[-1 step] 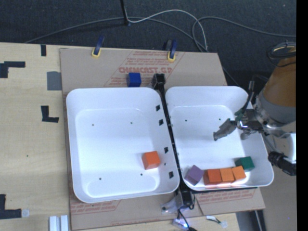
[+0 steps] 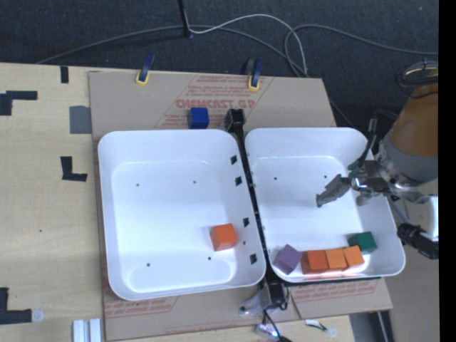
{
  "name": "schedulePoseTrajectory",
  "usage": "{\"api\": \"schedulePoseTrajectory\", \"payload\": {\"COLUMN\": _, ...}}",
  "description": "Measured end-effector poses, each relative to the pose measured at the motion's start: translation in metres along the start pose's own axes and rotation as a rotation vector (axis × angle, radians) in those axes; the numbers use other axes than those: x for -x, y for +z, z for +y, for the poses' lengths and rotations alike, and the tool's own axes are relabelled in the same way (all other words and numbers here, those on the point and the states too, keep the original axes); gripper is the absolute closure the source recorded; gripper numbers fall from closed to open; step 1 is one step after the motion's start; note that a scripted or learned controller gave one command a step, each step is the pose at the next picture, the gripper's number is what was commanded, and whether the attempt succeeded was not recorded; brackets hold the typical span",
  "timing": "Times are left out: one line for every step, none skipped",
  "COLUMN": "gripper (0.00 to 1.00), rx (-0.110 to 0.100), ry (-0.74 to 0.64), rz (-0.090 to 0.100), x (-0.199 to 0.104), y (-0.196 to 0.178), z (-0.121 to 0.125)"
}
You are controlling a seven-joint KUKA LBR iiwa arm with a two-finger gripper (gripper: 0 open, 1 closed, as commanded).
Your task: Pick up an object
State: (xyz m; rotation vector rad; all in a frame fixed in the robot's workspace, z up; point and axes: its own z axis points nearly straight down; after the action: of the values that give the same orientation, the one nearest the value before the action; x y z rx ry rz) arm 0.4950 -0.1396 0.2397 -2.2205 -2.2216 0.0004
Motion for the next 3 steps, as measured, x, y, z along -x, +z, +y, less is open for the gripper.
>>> {"api": "schedulePoseTrajectory", "payload": {"gripper": 0.00, "rx": -0.006, "ry": 0.001, "rz": 0.001, "x": 0.004, "y": 0.062, "z": 0.000}}
{"api": "schedulePoseTrajectory", "payload": {"gripper": 0.00, "rx": -0.004, "ry": 0.000, "rz": 0.001, "x": 0.000, "y": 0.105, "z": 0.001}}
{"api": "schedulePoseTrajectory", "payload": {"gripper": 0.00, "rx": -0.002, "ry": 0.000, "rz": 0.000, "x": -0.001, "y": 0.153, "z": 0.001}}
